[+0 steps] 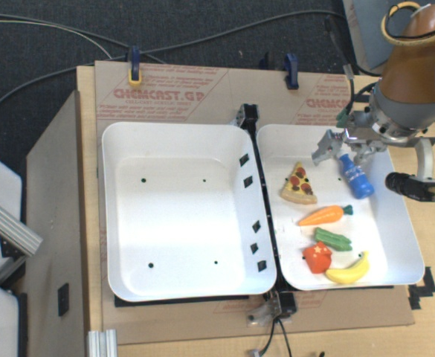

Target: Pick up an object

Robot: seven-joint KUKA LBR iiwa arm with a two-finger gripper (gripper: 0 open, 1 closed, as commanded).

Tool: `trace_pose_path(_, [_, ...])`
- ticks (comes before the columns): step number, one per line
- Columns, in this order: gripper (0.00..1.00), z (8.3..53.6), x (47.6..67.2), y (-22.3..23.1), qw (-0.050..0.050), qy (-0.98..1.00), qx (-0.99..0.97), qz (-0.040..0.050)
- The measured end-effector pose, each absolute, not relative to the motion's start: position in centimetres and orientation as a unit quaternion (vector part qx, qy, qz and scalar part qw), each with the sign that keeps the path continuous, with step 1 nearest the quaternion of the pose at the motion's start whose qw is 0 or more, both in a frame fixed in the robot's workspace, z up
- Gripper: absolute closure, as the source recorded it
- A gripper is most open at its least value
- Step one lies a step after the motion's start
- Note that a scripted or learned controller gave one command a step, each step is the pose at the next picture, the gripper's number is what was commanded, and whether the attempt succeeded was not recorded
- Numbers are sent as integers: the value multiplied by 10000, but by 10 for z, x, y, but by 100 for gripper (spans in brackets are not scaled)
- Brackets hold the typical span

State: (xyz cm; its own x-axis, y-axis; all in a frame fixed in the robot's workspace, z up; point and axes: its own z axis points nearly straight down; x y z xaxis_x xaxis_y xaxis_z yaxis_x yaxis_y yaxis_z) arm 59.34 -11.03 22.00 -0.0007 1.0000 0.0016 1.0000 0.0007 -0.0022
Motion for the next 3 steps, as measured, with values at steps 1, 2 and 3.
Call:
trace_pose_path(1, [0,77,644,-100,28,-7082,-7060,14])
trace_pose_path(2, [100,97,646,-101,-10,-7075,-7067,-14])
trace_pose_path(3, [0,96,646,-101,-6,-7075,-7067,-10])
